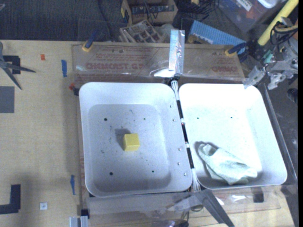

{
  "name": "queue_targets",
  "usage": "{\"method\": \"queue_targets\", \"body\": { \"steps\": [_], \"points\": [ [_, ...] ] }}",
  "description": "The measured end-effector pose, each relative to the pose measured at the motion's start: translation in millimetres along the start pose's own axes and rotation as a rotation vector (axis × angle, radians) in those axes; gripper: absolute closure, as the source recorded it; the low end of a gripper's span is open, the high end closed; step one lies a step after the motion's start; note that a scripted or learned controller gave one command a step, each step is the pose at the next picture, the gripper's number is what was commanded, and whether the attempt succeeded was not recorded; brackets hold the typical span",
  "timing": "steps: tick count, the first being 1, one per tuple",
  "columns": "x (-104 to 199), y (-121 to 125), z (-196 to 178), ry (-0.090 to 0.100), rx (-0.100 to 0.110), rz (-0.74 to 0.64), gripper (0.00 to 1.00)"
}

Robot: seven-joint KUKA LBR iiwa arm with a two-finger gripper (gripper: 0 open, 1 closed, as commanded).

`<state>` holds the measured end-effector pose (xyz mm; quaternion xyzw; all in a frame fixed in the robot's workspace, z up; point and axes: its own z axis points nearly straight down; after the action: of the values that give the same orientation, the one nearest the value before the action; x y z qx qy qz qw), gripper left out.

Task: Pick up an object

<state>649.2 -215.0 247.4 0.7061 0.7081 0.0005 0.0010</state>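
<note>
Background: cluttered shelving and cables are running along the 12 o'clock edge, behind a wooden table (38,126).
Left bin (94,96): sitting at the centre-left of the table, touching the right bin (265,126) along a shared middle edge.
Yellow block (131,142): lying on the left bin's floor, near its centre, with small dark specks around it.
White bag (226,165): lying crumpled in the right bin toward 5 o'clock, close to the near wall.
End effector (271,76): hanging at 2 o'clock, over the right bin's far corner, well apart from both objects; how it is set cannot be told.
</note>
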Motion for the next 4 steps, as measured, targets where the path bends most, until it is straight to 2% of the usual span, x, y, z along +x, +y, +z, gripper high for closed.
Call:
{"method": "queue_targets", "body": {
  "steps": [1,2,3,4],
  "points": [
    [-7,-17,-50,-0.004,-0.005,-0.263,0.0],
    [-6,-15,-63,-0.009,-0.012,-0.266,1.0],
    [47,19,-182,-0.002,-0.003,-0.098,1.0],
    [66,19,-191,-0.003,-0.005,-0.695,1.0]
  ]
}}
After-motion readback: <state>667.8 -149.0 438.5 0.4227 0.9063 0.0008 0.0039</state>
